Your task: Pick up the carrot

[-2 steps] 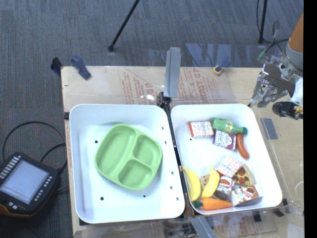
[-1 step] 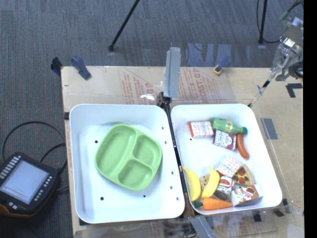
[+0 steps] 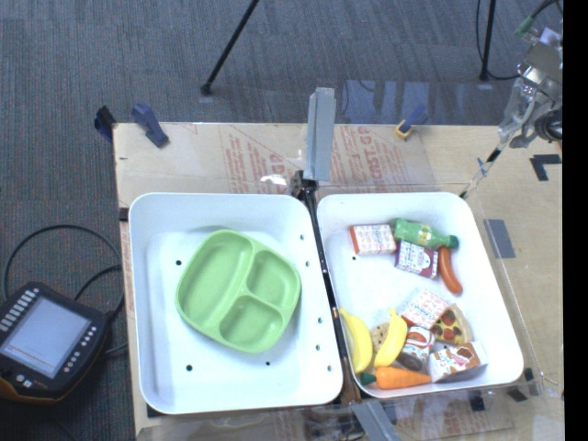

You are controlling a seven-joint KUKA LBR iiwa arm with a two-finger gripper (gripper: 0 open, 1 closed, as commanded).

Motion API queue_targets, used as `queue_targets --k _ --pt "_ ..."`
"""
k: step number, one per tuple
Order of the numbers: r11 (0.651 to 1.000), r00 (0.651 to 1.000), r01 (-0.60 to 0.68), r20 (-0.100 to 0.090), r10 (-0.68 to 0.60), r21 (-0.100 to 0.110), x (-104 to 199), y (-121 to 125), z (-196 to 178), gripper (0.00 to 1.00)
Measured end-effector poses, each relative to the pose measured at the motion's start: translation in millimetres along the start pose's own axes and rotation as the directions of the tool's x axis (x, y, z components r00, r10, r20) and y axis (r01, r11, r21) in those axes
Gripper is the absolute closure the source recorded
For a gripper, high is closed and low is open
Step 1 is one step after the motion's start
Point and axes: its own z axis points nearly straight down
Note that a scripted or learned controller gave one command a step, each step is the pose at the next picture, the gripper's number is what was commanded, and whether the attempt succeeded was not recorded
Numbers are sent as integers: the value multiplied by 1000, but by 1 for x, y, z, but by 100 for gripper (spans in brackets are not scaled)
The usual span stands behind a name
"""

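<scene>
The carrot (image 3: 404,378) is orange with a green stub at its left end. It lies flat along the front wall of the right bin (image 3: 487,246), just below two bananas (image 3: 360,340) and a small packet (image 3: 415,345). My gripper (image 3: 521,119) hangs at the far upper right, beyond the right bin's back corner. It is well away from the carrot and high above the bench, and nothing shows in it.
The right bin also holds a red-and-white packet (image 3: 372,238), a green bottle (image 3: 424,233), a sausage (image 3: 449,270), a pizza slice (image 3: 450,324) and more packets crowded near the carrot. A green divided plate (image 3: 241,289) lies in the left bin (image 3: 152,246). A grey post (image 3: 321,136) stands behind the bins.
</scene>
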Motion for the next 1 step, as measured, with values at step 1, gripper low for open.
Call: queue_targets --k 1 --pt "1000 1000 11 5 -11 7 5 0 -5 100"
